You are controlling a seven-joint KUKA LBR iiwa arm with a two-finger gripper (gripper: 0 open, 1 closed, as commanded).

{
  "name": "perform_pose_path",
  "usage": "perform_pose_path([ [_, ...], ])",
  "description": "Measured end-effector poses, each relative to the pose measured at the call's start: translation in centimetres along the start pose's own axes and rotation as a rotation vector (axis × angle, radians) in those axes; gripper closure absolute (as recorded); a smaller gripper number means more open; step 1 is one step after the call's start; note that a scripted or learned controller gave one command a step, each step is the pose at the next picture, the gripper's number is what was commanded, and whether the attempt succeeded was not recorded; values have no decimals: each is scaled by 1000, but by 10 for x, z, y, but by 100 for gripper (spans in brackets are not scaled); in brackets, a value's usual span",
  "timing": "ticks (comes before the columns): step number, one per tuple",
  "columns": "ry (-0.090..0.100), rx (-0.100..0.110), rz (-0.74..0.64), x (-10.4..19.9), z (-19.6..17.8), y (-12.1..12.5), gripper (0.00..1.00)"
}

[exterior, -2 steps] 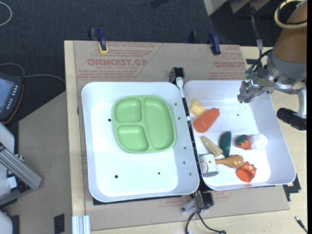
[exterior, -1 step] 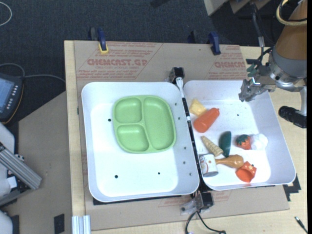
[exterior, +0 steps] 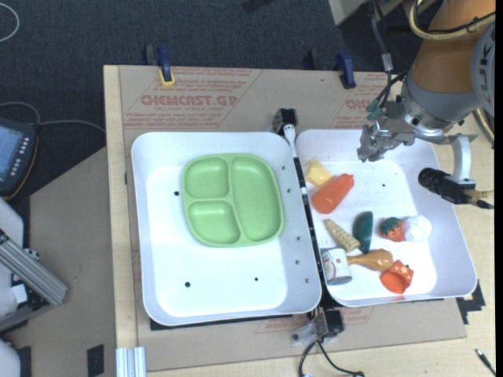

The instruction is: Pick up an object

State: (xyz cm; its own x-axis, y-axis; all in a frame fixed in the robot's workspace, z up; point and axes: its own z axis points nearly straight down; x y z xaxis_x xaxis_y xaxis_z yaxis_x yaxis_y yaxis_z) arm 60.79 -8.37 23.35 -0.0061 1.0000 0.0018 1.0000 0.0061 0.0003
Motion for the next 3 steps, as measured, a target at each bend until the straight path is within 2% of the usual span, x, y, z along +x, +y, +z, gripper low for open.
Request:
perform_pose_path([
  [1,1,3,2,39,0,-15,100],
  [2,-2,4,7,27,16,-15,100],
  [3,-2,-1,5,36,18,-7,100],
])
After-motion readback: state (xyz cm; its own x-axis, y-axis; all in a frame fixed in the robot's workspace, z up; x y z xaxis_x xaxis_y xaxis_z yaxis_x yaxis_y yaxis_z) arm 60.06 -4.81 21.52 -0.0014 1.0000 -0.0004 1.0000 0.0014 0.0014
